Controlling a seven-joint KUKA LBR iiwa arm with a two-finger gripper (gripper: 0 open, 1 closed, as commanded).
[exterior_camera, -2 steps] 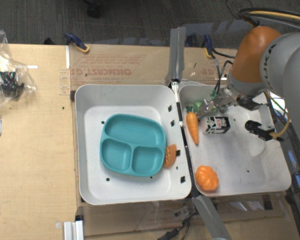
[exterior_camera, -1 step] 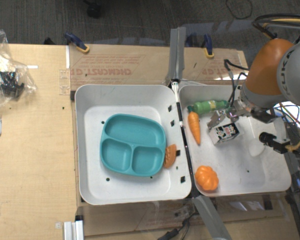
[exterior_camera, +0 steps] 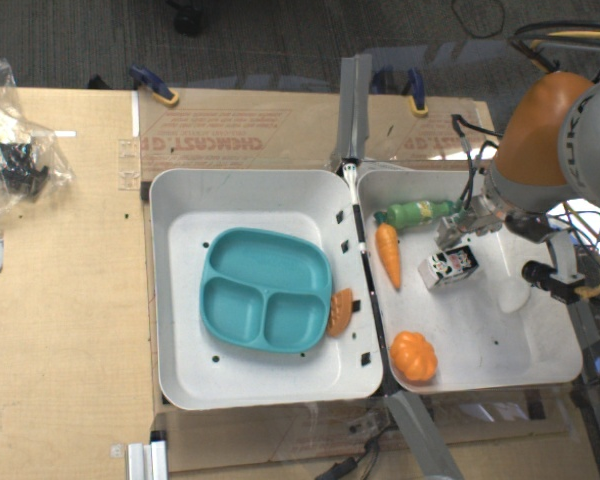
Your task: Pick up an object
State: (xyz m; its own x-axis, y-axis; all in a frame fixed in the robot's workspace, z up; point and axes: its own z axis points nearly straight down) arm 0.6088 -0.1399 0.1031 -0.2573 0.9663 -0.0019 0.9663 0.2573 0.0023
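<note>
The arm's gripper [exterior_camera: 454, 253] hangs low inside the right bin [exterior_camera: 520, 363], directly above a small white-and-black item that may be a toy or a carton; it is too small to identify. From this angle I cannot tell the gripper's state or whether it has contact with anything.

Three candidate objects lie near it in the right bin:

1. The green bottle [exterior_camera: 414, 213] lies on its side along the far wall, just beside the gripper. It appears to be light, rigid plastic with a smooth, rounded body that could roll or slip. I would grasp it across the middle of the body.
2. The carrot [exterior_camera: 388, 254] lies lengthwise near the left wall, just below the bottle. It looks like a light, stiff toy. The taper could let it slide out, so the thick upper end is the better place to hold.
3. The orange pumpkin [exterior_camera: 414, 356] sits at the near left corner, well apart from the gripper. Its round, ribbed form is probably too wide for a secure pinch.

The left bin [exterior_camera: 175, 298] holds a teal divided plate [exterior_camera: 265, 290] with a small brown food piece [exterior_camera: 340, 311] touching its right edge.
</note>
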